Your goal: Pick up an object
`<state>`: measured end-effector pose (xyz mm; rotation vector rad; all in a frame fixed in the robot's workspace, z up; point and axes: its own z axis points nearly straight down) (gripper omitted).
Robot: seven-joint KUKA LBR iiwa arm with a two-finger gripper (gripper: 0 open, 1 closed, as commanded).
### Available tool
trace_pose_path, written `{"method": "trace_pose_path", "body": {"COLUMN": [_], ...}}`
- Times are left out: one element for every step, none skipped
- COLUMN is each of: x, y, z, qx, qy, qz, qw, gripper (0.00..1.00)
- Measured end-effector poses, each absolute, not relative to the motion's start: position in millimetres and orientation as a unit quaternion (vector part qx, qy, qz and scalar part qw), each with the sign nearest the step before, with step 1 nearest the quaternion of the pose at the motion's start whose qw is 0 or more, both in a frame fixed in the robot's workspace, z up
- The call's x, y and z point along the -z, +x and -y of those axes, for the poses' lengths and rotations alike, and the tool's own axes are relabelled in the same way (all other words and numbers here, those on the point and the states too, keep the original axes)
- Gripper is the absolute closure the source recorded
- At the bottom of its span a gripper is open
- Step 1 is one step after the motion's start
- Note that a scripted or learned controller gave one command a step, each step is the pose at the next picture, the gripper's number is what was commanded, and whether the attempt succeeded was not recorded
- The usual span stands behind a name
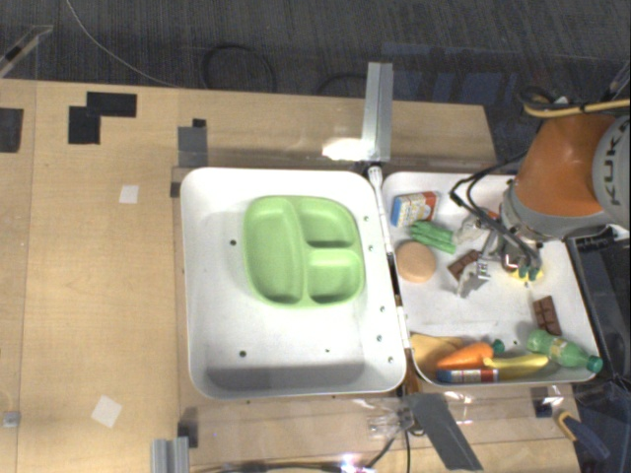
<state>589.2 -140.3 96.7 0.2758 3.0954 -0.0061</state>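
Note:
My gripper point(477, 272) hangs low over the middle of the right bin point(493, 304), below the arm's orange band point(557, 170). A small brown piece point(460, 261) lies right at its left side, touching or nearly so; I cannot tell if it is held. Left of that sit a tan round object point(416, 262), a green object point(431, 235) and a small can with a red and blue label point(414, 207). A brown block point(547, 313) lies to the gripper's lower right.
Along the right bin's front edge lie an orange carrot point(463, 354), a yellow banana point(515, 365) and a green bottle point(562, 351). The left bin point(212, 353) holds a green divided plate point(301, 249). A metal post point(378, 116) stands behind the bins.

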Motion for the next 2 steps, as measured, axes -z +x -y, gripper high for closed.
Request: {"method": "trace_pose_path", "body": {"x": [-96.5, -145.0], "y": [596.8, 605.4], "z": [109.1, 183.5], "qx": [0.0013, 0.0015], "qy": [0.135, 0.125], "qz": [-0.991, -0.992], "qw": [0.017, 0.006], "gripper": [0.00, 0.00]}}
